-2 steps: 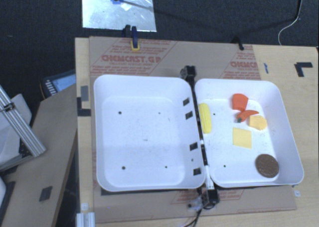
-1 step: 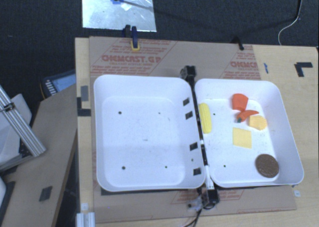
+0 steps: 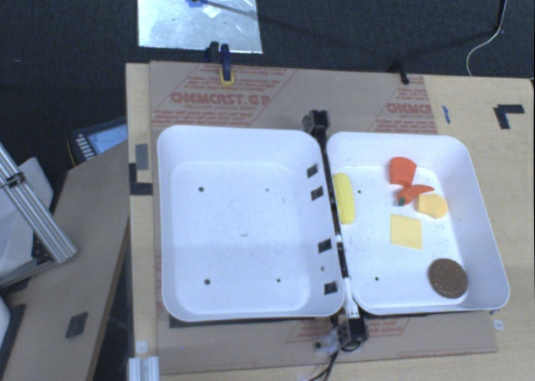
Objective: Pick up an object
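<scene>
Two shallow white plastic bins sat side by side on the bench, and you would have found every loose piece in the right bin (image 3: 476, 195); the left bin (image 3: 175, 229) lay beside it across a row of dark clips along the shared edge. A long yellow corn-cob-shaped piece (image 3: 343, 197) lay just beside that shared edge, its long axis running almost straight up and down the view, one end toward the far rim and the other toward the near one. An orange wedge-shaped piece (image 3: 401, 170) rested near the far wall, and directly below it a small orange carrot-like piece (image 3: 413, 194) lay nearly across the view, with a bluish tip at its left end. Just beside that, to the right, sat a small orange-yellow block (image 3: 433, 205). A flat pale-yellow square slice (image 3: 406, 231) lay near the middle of the bin floor, slightly turned, and a round brown cookie-like disc (image 3: 448, 277) lay flat near the near-right corner, apart from the rest. Nothing was stacked over any piece, and each was open from above. You could not tell the gripper's state here. Beyond the bench a silvery sheet (image 3: 199, 3) lay on dark carpet.
</scene>
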Controlling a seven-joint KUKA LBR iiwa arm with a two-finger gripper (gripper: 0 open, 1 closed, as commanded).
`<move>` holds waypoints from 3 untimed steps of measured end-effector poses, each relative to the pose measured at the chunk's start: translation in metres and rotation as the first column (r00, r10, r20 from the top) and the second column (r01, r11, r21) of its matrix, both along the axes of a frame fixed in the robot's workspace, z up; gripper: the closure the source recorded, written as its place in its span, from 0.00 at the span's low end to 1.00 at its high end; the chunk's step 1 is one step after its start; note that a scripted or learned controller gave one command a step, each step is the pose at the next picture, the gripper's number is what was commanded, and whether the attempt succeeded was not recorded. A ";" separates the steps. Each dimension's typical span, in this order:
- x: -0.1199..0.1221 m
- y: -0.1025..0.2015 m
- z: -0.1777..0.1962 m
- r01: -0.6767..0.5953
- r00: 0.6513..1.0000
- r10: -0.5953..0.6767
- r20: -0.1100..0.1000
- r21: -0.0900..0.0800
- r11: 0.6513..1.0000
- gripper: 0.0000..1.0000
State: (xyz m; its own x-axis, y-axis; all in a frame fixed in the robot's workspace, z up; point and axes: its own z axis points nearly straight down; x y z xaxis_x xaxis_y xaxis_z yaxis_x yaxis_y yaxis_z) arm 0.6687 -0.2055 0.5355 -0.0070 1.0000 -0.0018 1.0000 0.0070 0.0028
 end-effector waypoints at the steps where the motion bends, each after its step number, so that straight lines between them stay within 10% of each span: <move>1: 0.000 0.000 0.000 0.000 1.000 0.000 0.000 0.000 1.000 1.00; 3: 0.000 0.000 0.000 0.000 1.000 0.000 0.000 0.000 1.000 1.00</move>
State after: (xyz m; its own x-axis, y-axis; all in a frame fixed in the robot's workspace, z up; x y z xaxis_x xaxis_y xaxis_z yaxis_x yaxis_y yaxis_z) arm 0.6687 -0.2054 0.5355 -0.0071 1.0000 -0.0019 1.0000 0.0071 0.0029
